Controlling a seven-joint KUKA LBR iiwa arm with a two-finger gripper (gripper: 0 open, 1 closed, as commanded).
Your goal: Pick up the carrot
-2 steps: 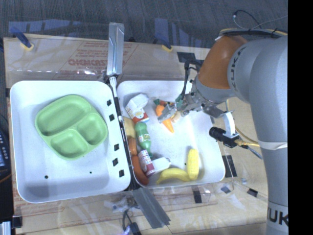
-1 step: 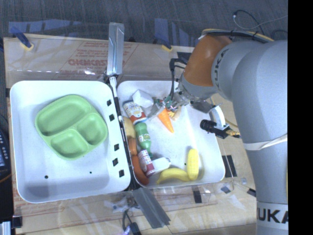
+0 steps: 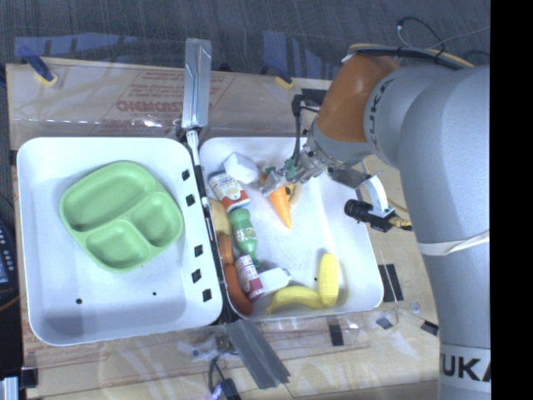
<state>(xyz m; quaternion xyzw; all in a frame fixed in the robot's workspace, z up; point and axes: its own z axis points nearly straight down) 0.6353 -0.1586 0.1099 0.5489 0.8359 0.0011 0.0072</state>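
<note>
Gripper (image 3: 287, 180) sitting at top end of carrot (image 3: 284, 206) in right bin (image 3: 360, 242), near back wall. Grasp step appearing underway. Whether gripper is clamping carrot: cannot tell. Next move calling for firm closure, then straight lift clearing ketchup bottle (image 3: 231, 192).

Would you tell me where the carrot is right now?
The carrot lies in the right bin, near its upper middle, just under the claw.
</note>
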